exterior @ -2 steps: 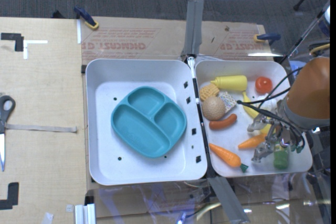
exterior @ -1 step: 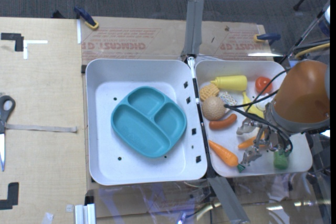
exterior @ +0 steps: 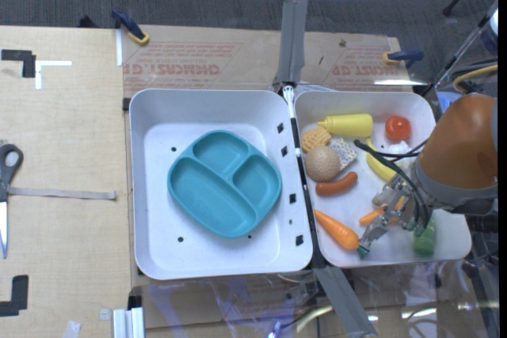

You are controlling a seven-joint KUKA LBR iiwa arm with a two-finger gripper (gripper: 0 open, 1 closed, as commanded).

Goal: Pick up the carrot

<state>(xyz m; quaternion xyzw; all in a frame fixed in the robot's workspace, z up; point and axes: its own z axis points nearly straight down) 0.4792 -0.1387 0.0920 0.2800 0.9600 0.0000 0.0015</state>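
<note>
The tapered orange plastic carrot (exterior: pixel 336 229) lies on the floor of the right-hand shallow white bin (exterior: pixel 444 248), near its front left corner, its long axis running from upper left down to lower right. The end effector (exterior: pixel 374 234) hangs just to the carrot's right, tips close beside its lower end, so the reach is a short shift leftward. Whether it is apart or together I cannot tell; metal parts, cables and the orange-banded wrist (exterior: pixel 466 142) clutter that spot.
</note>
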